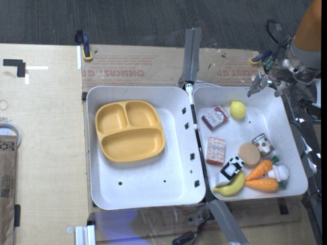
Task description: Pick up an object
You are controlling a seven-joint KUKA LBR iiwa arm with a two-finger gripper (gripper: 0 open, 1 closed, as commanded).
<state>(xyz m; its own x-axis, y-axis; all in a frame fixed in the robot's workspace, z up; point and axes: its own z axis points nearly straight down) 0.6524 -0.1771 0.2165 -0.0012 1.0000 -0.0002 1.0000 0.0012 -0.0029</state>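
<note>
The pincer (pixel 257 84) hovers over the right bin's (pixel 291 137) far edge — grip state unclear — beyond the lemon (pixel 237 109).

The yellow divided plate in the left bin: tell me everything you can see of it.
The yellow divided plate looks like matte plastic, a rounded rectangle with three compartments: two small at the far side, one long at the near side. It lies flat, slightly rotated, in the far-left part of the left bin. Nothing sits in it.
</note>
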